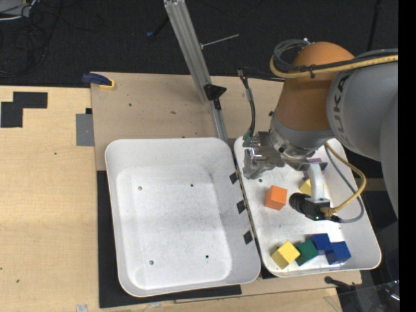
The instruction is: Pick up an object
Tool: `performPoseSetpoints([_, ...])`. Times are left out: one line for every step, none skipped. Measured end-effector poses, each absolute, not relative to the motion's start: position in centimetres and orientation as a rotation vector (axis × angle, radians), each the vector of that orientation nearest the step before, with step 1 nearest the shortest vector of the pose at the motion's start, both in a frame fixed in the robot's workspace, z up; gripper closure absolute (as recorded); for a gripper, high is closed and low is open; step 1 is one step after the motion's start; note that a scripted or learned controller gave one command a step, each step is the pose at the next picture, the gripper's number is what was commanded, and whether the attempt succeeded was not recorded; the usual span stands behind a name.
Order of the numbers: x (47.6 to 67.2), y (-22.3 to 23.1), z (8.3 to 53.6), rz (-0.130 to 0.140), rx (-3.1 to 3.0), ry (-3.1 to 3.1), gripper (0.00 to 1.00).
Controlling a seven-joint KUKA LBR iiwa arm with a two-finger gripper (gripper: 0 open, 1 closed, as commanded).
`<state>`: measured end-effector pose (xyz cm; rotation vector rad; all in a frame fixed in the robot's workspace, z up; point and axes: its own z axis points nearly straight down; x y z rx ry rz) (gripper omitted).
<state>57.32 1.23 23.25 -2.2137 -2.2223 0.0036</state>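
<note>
Hovering: gripper (255, 163) — upper left of right bin (364, 252), grip state unclear
Orange cube (276, 197): just below-right of it
Lower right: yellow cube (284, 255), green block (306, 250), blue blocks (329, 247) — clustered

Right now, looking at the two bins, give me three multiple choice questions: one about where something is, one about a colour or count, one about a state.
1. Where does the orange cube lie?
A. In the left bin
B. In the right bin
C. On the wooden bench outside both bins

2. What colours are the blocks grouped at the near end of the right bin?
A. Yellow, green and blue
B. Red, white and black
C. All orange

3. What is the state of the orange cube?
A. Lifted above the bin
B. Stacked on the yellow block
C. Resting on the bin floor, apart from the other blocks

Answers:
1 B, it sits on the right bin's white floor, near the pincer.
2 A, a yellow block, a green block and blue blocks cluster there.
3 C, white floor shows all around it.
</note>
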Motion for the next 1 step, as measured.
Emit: performPoseSetpoints([57.42, 6.6, 24.12, 0.001, -2.214, -2.224, 1.0])
